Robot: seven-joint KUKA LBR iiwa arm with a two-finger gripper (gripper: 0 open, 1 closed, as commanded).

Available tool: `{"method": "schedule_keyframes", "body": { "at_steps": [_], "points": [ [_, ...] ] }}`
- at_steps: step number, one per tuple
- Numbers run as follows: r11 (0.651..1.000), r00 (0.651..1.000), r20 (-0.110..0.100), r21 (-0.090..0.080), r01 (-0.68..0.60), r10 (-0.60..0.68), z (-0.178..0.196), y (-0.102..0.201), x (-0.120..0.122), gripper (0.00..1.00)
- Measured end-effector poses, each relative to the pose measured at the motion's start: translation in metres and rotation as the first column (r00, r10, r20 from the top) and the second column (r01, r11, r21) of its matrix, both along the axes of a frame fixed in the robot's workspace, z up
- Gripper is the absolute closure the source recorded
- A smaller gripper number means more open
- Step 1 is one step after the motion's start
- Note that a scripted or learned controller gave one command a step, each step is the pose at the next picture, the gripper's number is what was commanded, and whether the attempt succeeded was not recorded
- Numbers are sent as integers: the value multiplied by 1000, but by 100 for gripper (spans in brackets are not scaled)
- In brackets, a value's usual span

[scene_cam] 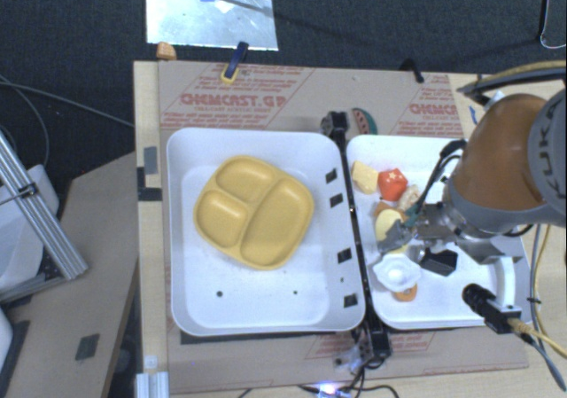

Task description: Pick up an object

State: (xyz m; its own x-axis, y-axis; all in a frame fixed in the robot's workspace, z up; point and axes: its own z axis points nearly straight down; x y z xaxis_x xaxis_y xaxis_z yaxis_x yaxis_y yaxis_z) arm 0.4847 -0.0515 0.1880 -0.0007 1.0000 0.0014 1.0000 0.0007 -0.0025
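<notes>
The right bin (443, 312) holds several small food toys. A pale yellow piece (364, 177) and a red one (392, 183) lie at its far left, with a beige bit (410, 199) beside them. A yellow-green round toy (386, 222) sits lower, right against my gripper (398, 239). A white fried-egg toy (396, 274) lies just below the gripper, over an orange piece (406, 293). The gripper hangs low over the bin's left side, between the yellow-green toy and the egg. The arm's orange band (505, 157) hides the bin's right half.
In the left bin (190, 299) a yellow divided plate (254, 211) lies flat. A black divider (350, 219) with clips separates the two bins. A black block (438, 261) sits under the wrist, and cables run along the bench's right edge.
</notes>
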Motion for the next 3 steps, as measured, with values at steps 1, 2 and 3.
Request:
{"method": "schedule_keyframes", "body": {
  "at_steps": [1, 2, 3],
  "points": [
    [1000, 1000, 3, -3, 1, -1, -82, -35, 48, 0],
    [1000, 1000, 4, 0, -5, 5, -1, 16, 0, 0],
    [1000, 1000, 8, -2, -5, 5, -3, 21, 60, 0]
  ]
}}
